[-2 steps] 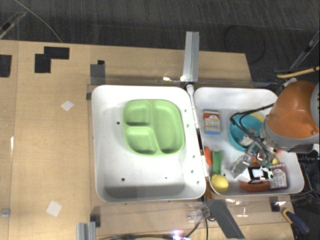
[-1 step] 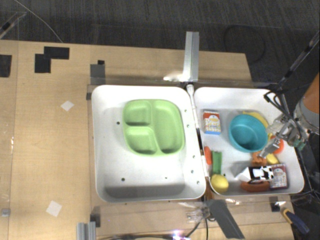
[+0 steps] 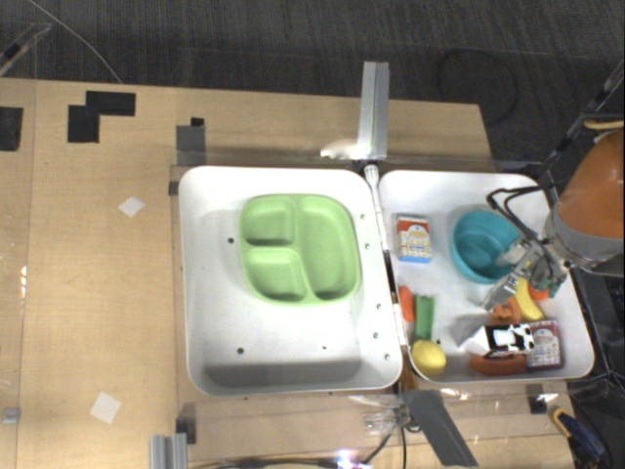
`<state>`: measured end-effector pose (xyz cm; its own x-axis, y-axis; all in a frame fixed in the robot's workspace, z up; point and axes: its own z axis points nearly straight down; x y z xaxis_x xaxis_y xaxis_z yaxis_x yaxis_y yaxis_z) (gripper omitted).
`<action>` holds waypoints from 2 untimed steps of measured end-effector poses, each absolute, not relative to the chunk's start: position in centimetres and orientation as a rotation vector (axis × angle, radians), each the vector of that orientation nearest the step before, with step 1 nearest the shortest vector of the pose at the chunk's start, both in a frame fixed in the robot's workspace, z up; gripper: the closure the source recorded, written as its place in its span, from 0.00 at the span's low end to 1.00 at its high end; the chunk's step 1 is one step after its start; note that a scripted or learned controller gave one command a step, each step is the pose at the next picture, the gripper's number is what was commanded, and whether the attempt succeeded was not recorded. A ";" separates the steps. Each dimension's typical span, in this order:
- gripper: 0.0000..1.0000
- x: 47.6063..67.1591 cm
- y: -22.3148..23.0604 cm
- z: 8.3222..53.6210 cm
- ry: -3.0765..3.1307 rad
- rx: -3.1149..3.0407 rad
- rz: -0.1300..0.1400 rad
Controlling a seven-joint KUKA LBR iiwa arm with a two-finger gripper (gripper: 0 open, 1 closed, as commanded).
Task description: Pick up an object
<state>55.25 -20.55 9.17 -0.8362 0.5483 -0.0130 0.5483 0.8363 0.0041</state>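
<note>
A green divided plate (image 3: 298,247) is held in the left bin (image 3: 205,262). In the right bin (image 3: 439,191) are found a teal bowl (image 3: 480,245), a small carton (image 3: 413,238), a lemon (image 3: 428,357) and a banana (image 3: 528,302). The gripper (image 3: 527,274) is placed just above the banana; its grip cannot be told.

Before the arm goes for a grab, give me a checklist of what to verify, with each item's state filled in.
1. Claw over the right bin: ok, it sits near the bin's right side.
2. Target close under the claw: ok, a yellow banana and an orange piece lie just beside it.
3. Claw open or shut: cannot tell, cables and parts clutter it.
4. Anything already held: cannot tell.
5. Neighbours crowding the grab: not ok, the teal bowl and the boxed item sit close by.
6. Green divided tray in the left bin, out of the way: ok.
</note>
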 end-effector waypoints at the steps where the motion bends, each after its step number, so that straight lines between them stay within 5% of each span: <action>1: 0.00 53.0 -20.4 9.1 2.929 1.076 0.005; 2: 0.00 53.0 -19.1 9.1 2.838 1.297 0.004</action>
